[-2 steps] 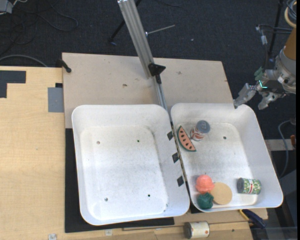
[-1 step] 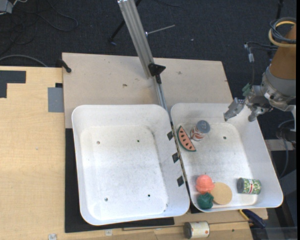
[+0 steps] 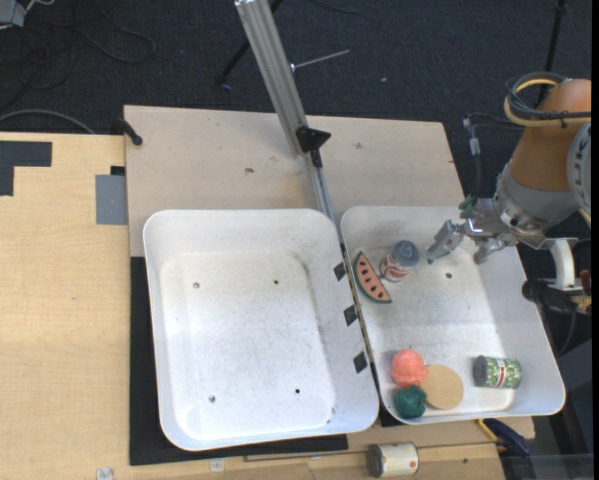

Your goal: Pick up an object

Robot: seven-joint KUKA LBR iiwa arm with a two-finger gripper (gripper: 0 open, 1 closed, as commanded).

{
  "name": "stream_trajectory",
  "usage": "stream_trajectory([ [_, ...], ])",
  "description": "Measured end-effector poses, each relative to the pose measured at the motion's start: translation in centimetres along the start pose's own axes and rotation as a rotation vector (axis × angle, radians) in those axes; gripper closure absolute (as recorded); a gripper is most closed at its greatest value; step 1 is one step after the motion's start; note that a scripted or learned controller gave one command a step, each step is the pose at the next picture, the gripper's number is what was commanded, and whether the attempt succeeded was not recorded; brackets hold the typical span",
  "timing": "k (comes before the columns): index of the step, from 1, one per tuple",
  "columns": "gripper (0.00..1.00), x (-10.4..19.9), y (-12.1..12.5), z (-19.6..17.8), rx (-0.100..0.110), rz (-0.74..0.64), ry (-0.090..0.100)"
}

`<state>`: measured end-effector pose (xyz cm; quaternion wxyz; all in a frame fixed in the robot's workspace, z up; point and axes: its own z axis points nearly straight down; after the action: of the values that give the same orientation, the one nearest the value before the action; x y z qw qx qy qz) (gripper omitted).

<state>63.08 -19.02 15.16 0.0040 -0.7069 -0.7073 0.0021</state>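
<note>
Objects lie in the right bin [image 3: 519,313]: a watermelon slice [image 3: 371,277] and small can [image 3: 399,260] near its upper left, a pink ball [image 3: 408,365], tan disc [image 3: 443,386], green lump [image 3: 411,401] and green can [image 3: 496,372] along its near edge. The gripper [image 3: 464,244] hovers over the bin's upper right, fingers spread and holding nothing.

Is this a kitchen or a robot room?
Probably a robot lab: a grey arm's two-finger gripper hangs over a shallow white plastic bin holding a toy watermelon slice, with loose black cables on dark carpet.
</note>
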Motion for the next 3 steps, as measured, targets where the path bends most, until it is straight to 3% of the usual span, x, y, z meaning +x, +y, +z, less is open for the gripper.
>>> stream_trajectory([
  [1, 0.0, 0.0, 1.0, 5.2, -0.002, -0.004, -0.001],
  [2, 1.0, 0.0, 1.1, 3.8, -0.006, -0.004, -0.002],
  [3, 1.0, 0.5, 1.5, -2.3, -0.012, -0.001, -0.003],
])
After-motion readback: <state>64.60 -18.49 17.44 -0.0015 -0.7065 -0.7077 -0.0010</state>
